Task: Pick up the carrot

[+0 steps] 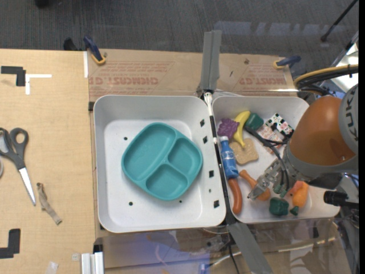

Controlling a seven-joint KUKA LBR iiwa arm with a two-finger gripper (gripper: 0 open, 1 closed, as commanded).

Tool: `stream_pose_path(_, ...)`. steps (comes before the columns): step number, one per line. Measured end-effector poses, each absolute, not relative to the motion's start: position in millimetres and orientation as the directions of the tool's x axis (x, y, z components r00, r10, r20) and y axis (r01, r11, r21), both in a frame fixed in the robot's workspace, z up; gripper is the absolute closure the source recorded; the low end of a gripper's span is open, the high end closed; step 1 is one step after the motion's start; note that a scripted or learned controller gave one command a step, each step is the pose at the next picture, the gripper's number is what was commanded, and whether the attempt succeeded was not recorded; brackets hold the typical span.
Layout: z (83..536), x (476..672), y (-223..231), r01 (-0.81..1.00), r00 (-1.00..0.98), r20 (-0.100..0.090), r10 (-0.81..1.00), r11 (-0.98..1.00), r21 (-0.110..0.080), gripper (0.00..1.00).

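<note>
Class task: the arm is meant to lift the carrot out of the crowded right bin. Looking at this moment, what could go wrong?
1. The gripper sits at the slim orange carrot's end, so it may slip free.
2. The blue bottle, red-brown sausage and dark green block crowd close, so a wrong grab or knock is possible.

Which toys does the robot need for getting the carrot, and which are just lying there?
For the job:
- long orange toy carrot in the right white bin
- the robot's metal hand

Just lying about:
- teal plastic divided plate
- yellow toy banana
- purple toy grapes
- blue plastic bottle
- grey-handled scissors
</note>
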State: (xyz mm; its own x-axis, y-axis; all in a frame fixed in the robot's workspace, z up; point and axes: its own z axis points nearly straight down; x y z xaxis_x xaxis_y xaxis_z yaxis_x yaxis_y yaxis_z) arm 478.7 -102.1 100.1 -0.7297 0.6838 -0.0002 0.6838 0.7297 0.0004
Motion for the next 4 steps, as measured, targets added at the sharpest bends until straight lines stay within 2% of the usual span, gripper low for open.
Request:
stream_pose_path(1,191,528.6,-51,0.773,-0.634,-0.001,0.773,0.634,-0.001,1.0)
stream_pose_path(2,191,509.5,-5,0.872,-0.489,0.0,0.872,0.489,-0.003,1.0)
stream_pose_path(3,230,499.5,57,0.926,-0.378,-0.002,0.926,0.378,-0.002,1.0)
stream_pose_path(4,253,545.1,118,0.922,-0.387,-0.002,0.922,0.387,-0.003,1.0)
